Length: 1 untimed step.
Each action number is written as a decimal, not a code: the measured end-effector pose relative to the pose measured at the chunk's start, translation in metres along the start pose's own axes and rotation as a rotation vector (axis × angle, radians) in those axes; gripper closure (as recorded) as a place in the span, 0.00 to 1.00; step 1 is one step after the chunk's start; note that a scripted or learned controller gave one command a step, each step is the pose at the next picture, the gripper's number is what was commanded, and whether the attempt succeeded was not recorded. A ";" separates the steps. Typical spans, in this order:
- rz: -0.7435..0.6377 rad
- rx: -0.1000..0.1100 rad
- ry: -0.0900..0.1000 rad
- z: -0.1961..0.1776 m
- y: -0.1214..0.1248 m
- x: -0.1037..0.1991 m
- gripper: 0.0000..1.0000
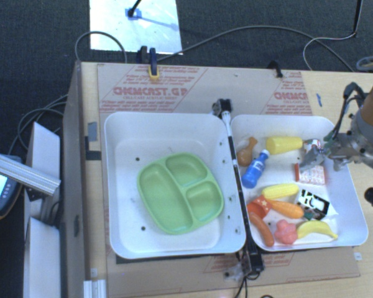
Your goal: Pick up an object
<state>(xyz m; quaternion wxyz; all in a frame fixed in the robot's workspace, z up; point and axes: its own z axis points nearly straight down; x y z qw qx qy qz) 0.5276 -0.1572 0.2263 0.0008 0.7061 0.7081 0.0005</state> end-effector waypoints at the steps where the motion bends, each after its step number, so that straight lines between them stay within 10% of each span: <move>1: -0.001 -0.003 0.002 0.108 0.034 0.067 0.00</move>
